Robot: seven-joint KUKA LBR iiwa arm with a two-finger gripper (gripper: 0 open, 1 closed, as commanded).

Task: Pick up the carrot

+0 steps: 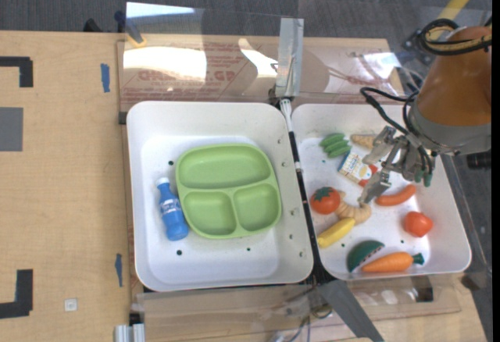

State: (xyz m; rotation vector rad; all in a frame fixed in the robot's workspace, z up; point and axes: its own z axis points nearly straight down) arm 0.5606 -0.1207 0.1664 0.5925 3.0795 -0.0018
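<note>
At the bottom of the frame, nearest the camera, the carrot [388,261] lies on its side along the lower edge of the right bin [457,233], its green top pointing right. Touching its left end is a watermelon slice [362,252], green rind up. Just above and left of that sits a yellow banana [336,232], with a small tan piece [356,212] at its upper end. A tomato [325,200] rests near the bin's left wall, and a second red fruit [418,223] sits toward the right side, above the carrot.

The gripper [380,183] hangs over the middle of the right bin, well above the carrot in the frame, its fingers [373,192] pointing down and left with a small gap between them and nothing held there. A red-orange sausage shape [398,195] lies just right of the fingertips. A small carton [357,167] sits just left of the gripper, and green pea pods [335,144] lie toward the bin's upper left.

In the left bin [148,130], a green divided plate [227,190] fills the centre, and a blue bottle [170,211] lies beside its left edge.
</note>
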